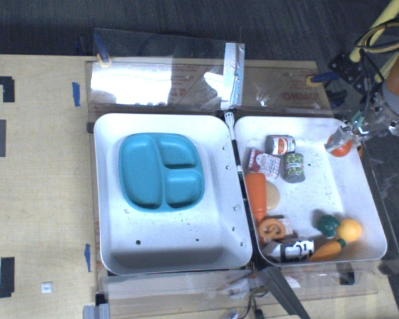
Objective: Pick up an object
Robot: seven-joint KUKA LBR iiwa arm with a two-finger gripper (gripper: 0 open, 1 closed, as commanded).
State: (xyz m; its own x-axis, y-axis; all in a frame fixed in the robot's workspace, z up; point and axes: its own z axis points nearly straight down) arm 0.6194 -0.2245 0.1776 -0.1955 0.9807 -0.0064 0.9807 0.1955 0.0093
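Note:
The right bin (369, 198) holds several objects. Two small cans (287, 155) stand beside a red and white packet (263, 163). Below them lie a long orange piece (256, 195), a pale disc (272, 196) and a pretzel-like pastry (272, 228). Along the front wall lie a black bottle (295, 249), a carrot (327, 248), a yellow lemon (350, 230) and a green piece (327, 224). My gripper (351, 130) hangs at the bin's far right corner. A small orange-red object (339, 146) is right at its tip, and I cannot see whether it is gripped.
The left bin (110, 198) holds a blue divided plate (161, 171). Clear plastic panels (159, 78) stand behind both bins. Yellow and black cables (379, 38) hang near the arm at the upper right. A wooden bench top (33, 178) stretches to the left.

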